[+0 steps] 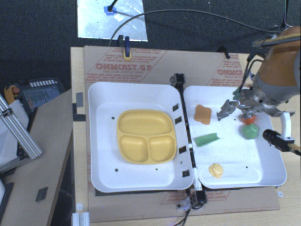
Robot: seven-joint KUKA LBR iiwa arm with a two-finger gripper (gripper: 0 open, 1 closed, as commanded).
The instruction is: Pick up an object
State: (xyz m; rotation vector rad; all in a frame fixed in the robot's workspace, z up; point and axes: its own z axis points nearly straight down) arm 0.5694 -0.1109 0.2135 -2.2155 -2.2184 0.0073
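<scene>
Fixed overhead camera, slanted down on both bins (141,91).

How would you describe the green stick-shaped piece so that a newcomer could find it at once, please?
Start at the right bin, the one without the yellow tray. Near that bin's left side, close to the divider, lies the green stick, below the orange piece and above the yellow lump. It is the bin's only long, flat item; the green ball is round and lies far to the right.
</scene>
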